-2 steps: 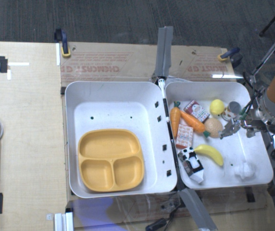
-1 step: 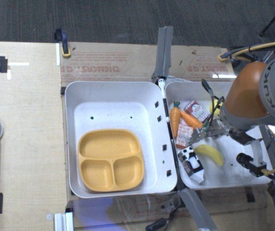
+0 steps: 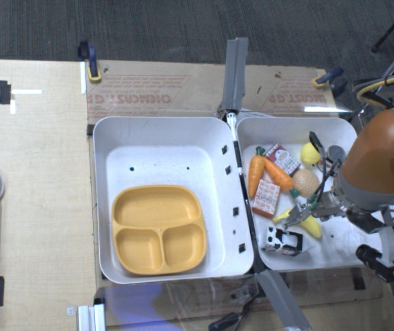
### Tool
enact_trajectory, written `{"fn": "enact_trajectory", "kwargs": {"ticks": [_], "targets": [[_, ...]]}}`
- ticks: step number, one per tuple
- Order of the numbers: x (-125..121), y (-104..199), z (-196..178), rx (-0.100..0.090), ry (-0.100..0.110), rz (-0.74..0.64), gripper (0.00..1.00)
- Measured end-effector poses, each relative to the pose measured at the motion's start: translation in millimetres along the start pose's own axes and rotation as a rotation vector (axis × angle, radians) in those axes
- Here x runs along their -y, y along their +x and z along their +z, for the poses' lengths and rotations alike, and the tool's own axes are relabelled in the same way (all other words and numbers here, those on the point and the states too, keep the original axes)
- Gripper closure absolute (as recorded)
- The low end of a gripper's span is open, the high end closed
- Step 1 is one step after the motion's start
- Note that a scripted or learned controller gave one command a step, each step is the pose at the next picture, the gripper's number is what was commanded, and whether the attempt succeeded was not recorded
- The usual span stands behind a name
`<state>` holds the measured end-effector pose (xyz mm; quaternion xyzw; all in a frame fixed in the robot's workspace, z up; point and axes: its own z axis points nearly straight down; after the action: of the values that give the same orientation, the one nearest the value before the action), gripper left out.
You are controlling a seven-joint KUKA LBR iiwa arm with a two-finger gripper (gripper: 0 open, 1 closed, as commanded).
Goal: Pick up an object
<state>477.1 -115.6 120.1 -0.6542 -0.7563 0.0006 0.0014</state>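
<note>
Nearest the camera, at the front edge of the right bin point(image 3: 341, 257), lay a small black-and-white toy point(image 3: 284, 241) on the white floor. Just behind it, reached in from the right over that bin the grey arm with its orange band point(image 3: 383, 150), wrist low above the clutter. Ended in the hand point(image 3: 304, 211), set down among the objects close to a yellow banana-like piece point(image 3: 310, 225) — whether spread or pressed together could not be told, nor whether anything sat between the fingers. Beside the hand, to the left, lay a red-and-white carton point(image 3: 266, 197), flat; touching its far side, two orange carrots point(image 3: 255, 174), one upright-ish, the other slanted across toward a pale round potato-like thing point(image 3: 306, 182). Farther back, a second small pink-and-white packet point(image 3: 282, 158) and a yellow lemon-like fruit point(image 3: 310, 154) near the far wall. In the left bin point(image 3: 114, 143), well apart from all this, rested a yellow divided plate point(image 3: 159, 227) with three compartments, toward the front. Beyond both bins — a strip of brown cardboard point(image 3: 156, 88) with red lettering on the light wooden worktop point(image 3: 32, 185), held by a blue-and-yellow clamp point(image 3: 90, 64) at its left corner.
</note>
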Motion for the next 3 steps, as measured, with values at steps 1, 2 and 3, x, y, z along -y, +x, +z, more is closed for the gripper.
{"fn": "enact_trajectory", "kwargs": {"ticks": [1, 2, 3], "targets": [[-30, -19, 28, 0.000, -0.003, 0.102, 0.00], [4, -31, -6, 0.000, 0.000, 0.075, 0.00], [6, -37, 30, -0.001, 0.002, 0.484, 0.00]]}}
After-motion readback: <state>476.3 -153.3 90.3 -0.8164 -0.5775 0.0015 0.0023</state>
